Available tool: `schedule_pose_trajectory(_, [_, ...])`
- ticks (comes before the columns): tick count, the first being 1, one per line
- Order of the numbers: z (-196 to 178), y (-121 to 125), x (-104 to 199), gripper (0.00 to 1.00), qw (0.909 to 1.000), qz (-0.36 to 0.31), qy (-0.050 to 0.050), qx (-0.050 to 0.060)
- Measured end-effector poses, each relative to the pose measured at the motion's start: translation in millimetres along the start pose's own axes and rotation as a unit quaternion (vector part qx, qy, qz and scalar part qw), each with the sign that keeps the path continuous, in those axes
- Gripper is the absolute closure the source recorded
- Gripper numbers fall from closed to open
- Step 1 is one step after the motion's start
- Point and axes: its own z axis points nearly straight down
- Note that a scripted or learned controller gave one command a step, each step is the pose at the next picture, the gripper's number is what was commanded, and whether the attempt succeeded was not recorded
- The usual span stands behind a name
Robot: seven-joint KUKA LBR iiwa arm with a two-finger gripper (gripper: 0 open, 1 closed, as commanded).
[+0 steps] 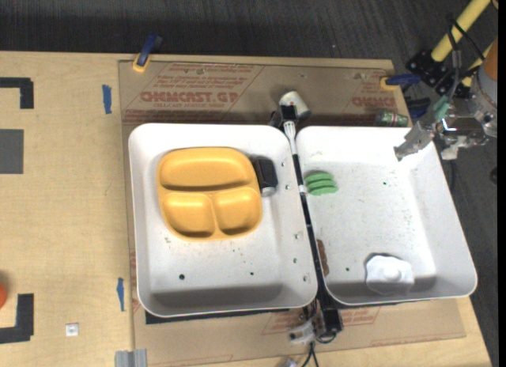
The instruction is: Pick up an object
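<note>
Nearest me, in the right bin [443,199], a crumpled white object [388,271] lies close to the near rim, hard to make out against the white floor. Further back in the same bin, a small green ribbed piece [320,183] sits just beside the left wall, near the divide between the two bins. The floor there is flecked with dark specks.

The left bin [146,223] holds a yellow three-compartment tray [209,191], turned so its one wide section lies toward the far rim and its two smaller sections toward me. A small dark object [264,174] touches the tray's right edge, near the bin's far-right corner.

Both bins rest on a brown board [205,88] whose far strip carries reddish print; I can read "CHEMCAST GP", and more of the same print shows at the far-right corner, partly hidden.

The gripper [413,142] hangs over the far-right corner of the right bin, above the rim. I cannot tell from here whether it is spread or pressed together, and I see nothing in it.
</note>
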Motion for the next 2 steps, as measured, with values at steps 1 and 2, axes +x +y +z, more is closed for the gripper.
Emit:
schedule_pose_trajectory(1, [175.7,-15.3,-6.2,0.0,0.9961,-0.088,0.0,0.0])
schedule_pose_trajectory(2, [187.4,-67.8,41.6,0.0,0.9817,-0.19,0.001,0.001])
